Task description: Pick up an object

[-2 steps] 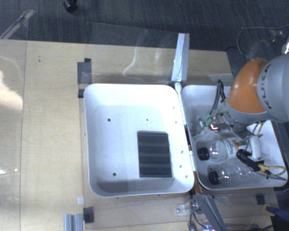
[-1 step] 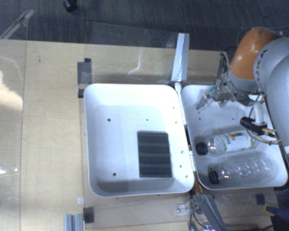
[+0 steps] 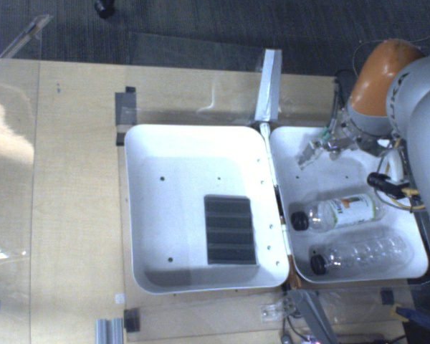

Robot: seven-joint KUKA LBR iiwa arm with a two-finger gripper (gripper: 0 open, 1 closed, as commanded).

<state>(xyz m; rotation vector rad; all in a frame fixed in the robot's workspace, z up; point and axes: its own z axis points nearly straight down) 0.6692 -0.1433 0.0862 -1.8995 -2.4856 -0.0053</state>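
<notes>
Nearest the camera, in the right bin (image 3: 416,267), a clear plastic bottle (image 3: 362,251) with a black cap is seen lying on its side along the bin's front wall, cap toward the left. Just behind it, a second bottle (image 3: 337,213) with a printed label lies roughly parallel, its black cap also to the left; the two are close together, but contact between them cannot be confirmed.

In the left bin (image 3: 165,156), a dark ribbed rectangular block (image 3: 229,229) is noted lying flat toward the front right part of the floor.

Farther back, over the rear part of the right bin, the hand (image 3: 312,151) is seen apart from both bottles, with nothing between its fingers. Whether the fingers are spread or pressed together cannot be told from this view. The grey arm with its orange band (image 3: 380,77) is seen entering from the right.

Handling judgement: both bottles are taken to be light, thin-walled and smooth, hence liable to roll, slip or buckle under pressure. A grip across the barrel at mid-length, fingers square to the long axis, is judged best. The labelled bottle is considered the easier target, since the front one lies close against the wall. The bench (image 3: 72,192) carries both bins.
</notes>
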